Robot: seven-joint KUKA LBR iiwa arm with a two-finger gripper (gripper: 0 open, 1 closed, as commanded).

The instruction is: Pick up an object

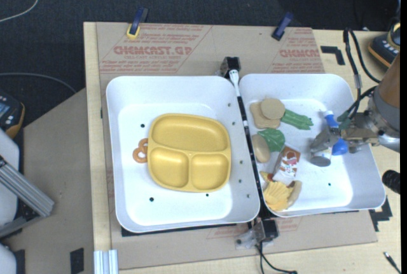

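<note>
My gripper (325, 144) is low in the right bin (331, 187), near its right side. A small blue object (339, 147) lies right against it, and a blue-and-white piece (329, 119) shows just above. Whether anything is held is unclear. To the gripper's left lie two tan round pieces (269, 111), a green item (296, 119), a green leafy piece (273, 138), a tan lump (261, 149), a red-and-white packet (289, 164) and a yellow fries toy (277, 194).
The left bin (127, 190) holds a yellow divided plate (189, 152) and an orange ring (140, 152) at the plate's left edge. The arm (388, 107) enters from the right over the bin's rim. Cables run along the bench's right side.
</note>
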